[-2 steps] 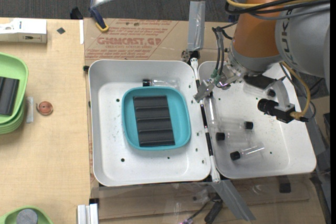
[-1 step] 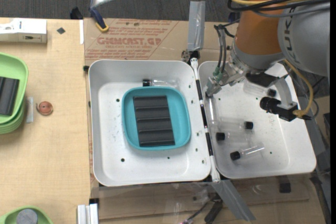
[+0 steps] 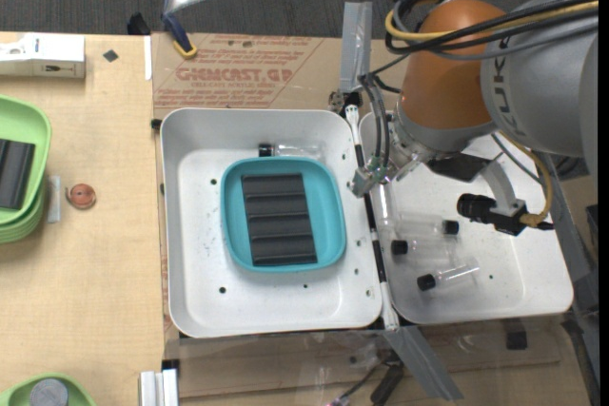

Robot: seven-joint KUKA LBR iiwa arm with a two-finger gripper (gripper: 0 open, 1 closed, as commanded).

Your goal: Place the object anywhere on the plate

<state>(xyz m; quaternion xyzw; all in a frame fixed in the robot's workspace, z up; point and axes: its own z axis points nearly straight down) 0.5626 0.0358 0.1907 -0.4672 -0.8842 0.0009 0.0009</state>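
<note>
A teal square plate [image 3: 328, 204] with a dark ridged insert lies in the middle of the left bin [image 3: 190, 233]. Just behind the plate lies a clear vial with a black cap [image 3: 278, 149]. Three more clear vials with black caps lie in the right bin [image 3: 533, 290]: one [image 3: 447, 278] near the front, one [image 3: 400, 247] by the divider and one [image 3: 448, 226] further back. My gripper [image 3: 366, 180] hangs over the divider between the bins, right of the plate's edge. The wrist's orange band [image 3: 452, 62] hides what is under it.
A cardboard sheet [image 3: 238, 71] lies behind the left bin. On the wooden bench at the left are a green tray [image 3: 24, 124], a white box [image 3: 43, 57] and a small round brown piece [image 3: 82, 196]. Cables [image 3: 495, 209] hang over the right bin.
</note>
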